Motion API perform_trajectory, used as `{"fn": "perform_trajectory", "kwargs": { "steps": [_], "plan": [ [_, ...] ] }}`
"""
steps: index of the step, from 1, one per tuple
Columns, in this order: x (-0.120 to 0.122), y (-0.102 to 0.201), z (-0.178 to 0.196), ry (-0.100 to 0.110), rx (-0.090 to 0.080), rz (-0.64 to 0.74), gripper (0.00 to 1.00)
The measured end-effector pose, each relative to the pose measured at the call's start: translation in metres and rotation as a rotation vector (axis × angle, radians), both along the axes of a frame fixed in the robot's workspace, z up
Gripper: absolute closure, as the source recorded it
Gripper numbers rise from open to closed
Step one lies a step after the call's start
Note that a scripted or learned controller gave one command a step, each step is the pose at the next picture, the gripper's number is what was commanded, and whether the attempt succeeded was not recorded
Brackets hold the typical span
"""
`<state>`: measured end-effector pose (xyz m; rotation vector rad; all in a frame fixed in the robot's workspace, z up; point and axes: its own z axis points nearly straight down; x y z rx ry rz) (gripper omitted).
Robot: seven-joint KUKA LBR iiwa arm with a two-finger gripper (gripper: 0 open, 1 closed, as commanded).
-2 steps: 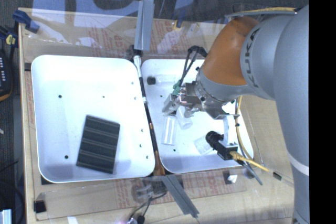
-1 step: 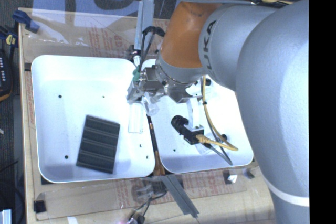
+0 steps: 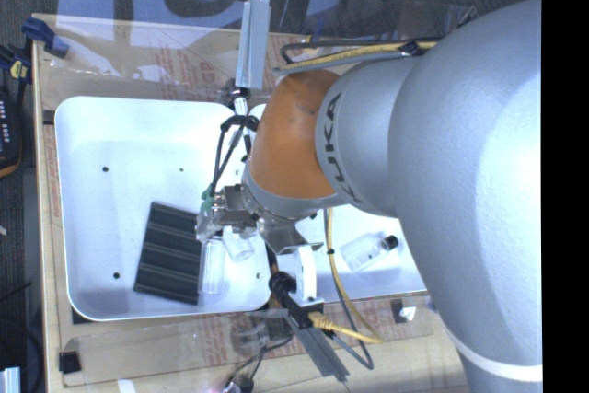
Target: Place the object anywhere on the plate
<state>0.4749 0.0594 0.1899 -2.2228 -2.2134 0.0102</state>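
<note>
A black ribbed rectangular plate [image 3: 168, 253] lies in the left bin [image 3: 101, 133], toward its near right part. A clear plastic vial [image 3: 213, 268] rests along the plate's right edge, partly on the bin floor. My gripper [image 3: 219, 224] hangs just above the vial's upper end and the plate's top right corner, under the orange band of the wrist. The view does not show whether anything sits in the gripper. A second clear vial with a black cap [image 3: 368, 249] lies in the right bin [image 3: 405, 276], mostly hidden by the arm.
The big grey arm covers most of the right bin. The left bin's far and left floor is bare white. A yellow cable [image 3: 345, 331] and clamps lie on the bench's near edge. A metal bar [image 3: 252, 41] stands at the back.
</note>
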Motion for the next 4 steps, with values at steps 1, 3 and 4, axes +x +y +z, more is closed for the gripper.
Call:
{"fn": "perform_trajectory", "kwargs": {
  "steps": [1,3,4],
  "plan": [
    [0.022,0.072,-0.016,-0.002,-0.001,-0.284,1.0],
    [0.0,0.062,-0.075,-0.001,-0.002,-0.265,1.0],
    [0.005,0.119,-0.075,-0.019,0.003,0.34,1.0]
  ]
}}
